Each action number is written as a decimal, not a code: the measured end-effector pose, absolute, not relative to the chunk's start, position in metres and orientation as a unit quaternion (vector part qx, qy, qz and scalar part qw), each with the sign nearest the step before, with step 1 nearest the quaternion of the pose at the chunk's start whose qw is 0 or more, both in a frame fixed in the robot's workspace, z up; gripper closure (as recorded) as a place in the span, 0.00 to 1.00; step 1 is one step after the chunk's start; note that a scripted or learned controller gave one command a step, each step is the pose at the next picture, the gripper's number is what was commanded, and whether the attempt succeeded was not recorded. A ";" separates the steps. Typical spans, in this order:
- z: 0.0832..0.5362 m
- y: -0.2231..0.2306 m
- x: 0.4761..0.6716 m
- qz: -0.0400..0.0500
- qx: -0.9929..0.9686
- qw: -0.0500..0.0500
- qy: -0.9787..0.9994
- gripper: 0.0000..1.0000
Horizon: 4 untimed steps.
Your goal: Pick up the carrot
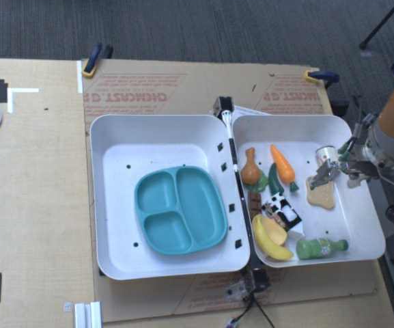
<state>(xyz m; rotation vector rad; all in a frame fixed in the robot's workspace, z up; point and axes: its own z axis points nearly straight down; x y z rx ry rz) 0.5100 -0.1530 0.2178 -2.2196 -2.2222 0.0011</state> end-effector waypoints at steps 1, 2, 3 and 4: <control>0.092 -0.105 0.554 0.000 -0.736 0.000 -0.677 0.00; 0.093 -0.136 0.657 0.000 -0.812 0.000 -0.583 0.00; 0.092 -0.158 0.603 -0.004 -0.791 0.007 -0.612 0.00; 0.102 -0.162 0.603 -0.001 -0.791 0.003 -0.612 1.00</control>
